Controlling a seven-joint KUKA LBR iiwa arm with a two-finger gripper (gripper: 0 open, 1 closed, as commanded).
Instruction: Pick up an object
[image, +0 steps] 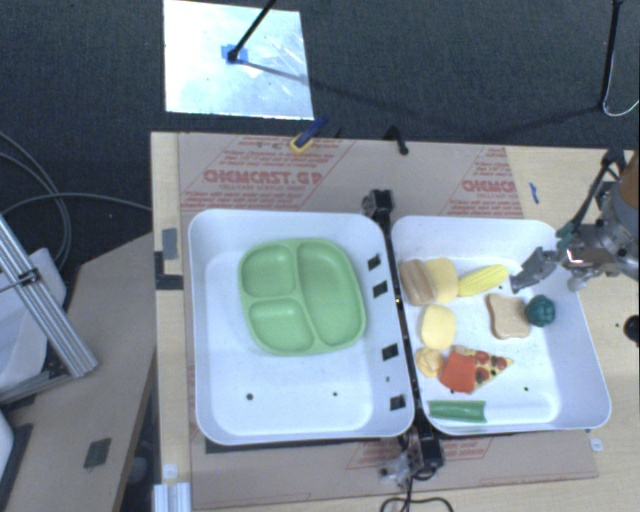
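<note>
My gripper (553, 277) hovers at the right bin's (580, 395) far right edge, open with nothing between its fingers. Just below it lie a dark teal ball (541, 310) and a slice of toast (508, 316). A yellow corn cob (482, 278) lies to the left of the gripper, beside a tan bread roll (428, 281). Nearer the front are a pale yellow lump (438, 325), a small yellow piece (428, 361), a red pizza slice (470, 370) and a green bean pod (457, 409).
The left bin (215, 400) holds a green divided plate (300, 296). A black hinge bar (395, 310) runs between the two bins. The grey arm (612, 245) comes in from the right. Cardboard (270, 175) lies under both bins.
</note>
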